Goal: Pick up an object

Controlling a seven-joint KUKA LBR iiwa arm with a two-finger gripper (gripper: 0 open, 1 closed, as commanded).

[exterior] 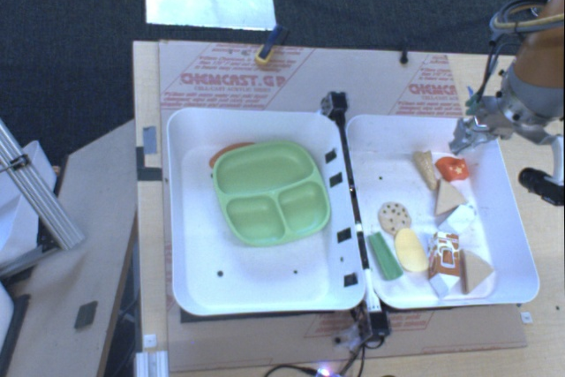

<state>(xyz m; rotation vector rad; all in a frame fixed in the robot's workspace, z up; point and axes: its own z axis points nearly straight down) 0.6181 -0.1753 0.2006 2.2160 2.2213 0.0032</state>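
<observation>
Red tomato piece point(452, 167) lies at far side of right bin point(521, 216), beside bread wedge point(426, 169). Hand point(465, 137) hovers just above it; grip state cannot be told. Nothing lifted; pick remains.

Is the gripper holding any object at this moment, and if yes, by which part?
Nothing is seen held. The gripper hangs over the right bin, just above the red piece, with no object between its tips.
</observation>
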